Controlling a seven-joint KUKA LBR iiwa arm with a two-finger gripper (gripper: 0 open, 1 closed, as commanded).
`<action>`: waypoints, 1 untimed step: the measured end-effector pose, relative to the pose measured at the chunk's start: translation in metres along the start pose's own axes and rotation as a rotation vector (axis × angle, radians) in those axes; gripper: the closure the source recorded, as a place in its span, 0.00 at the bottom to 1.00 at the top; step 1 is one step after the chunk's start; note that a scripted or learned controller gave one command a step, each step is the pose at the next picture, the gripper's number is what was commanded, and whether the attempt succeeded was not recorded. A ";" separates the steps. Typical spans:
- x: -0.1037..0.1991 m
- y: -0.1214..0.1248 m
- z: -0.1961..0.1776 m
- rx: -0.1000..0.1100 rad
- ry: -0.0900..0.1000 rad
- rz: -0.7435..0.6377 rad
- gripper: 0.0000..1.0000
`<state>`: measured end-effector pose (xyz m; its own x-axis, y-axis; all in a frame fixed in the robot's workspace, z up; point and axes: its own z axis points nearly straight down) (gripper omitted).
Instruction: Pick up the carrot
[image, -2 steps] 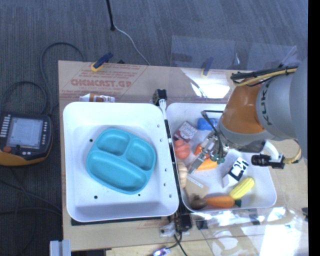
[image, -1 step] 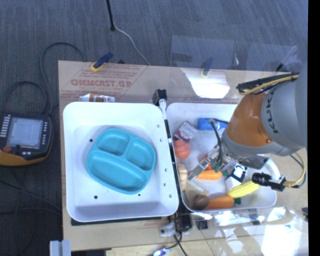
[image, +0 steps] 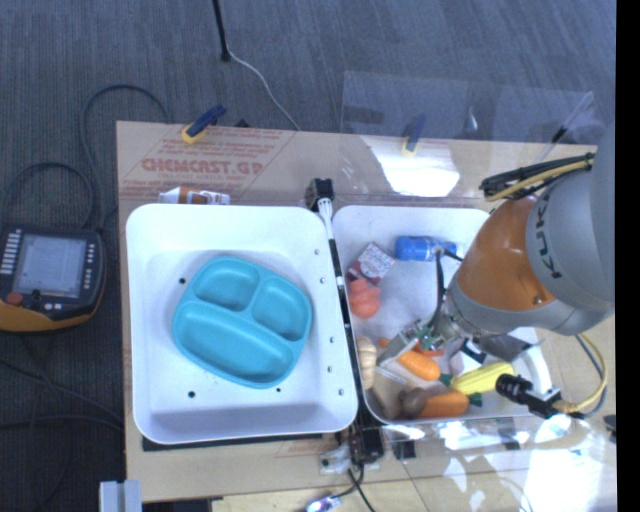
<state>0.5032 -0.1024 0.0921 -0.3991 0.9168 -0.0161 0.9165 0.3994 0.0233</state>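
Gripper (image: 432, 338) hangs low over the right bin (image: 400, 222), its tip among the toy food near the front edge; whether it is released or clenched I cannot tell. Just beside the tip, toward the bin's front, lies the carrot (image: 420, 366), long axis running roughly left to right (another orange piece (image: 443, 405) sits nearer the front wall). A short descent forward looks needed.
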 end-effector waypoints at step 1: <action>-0.001 0.002 -0.011 -0.002 -0.002 -0.001 1.00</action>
<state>0.5046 -0.1026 0.1028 -0.4000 0.9163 -0.0182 0.9160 0.4003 0.0250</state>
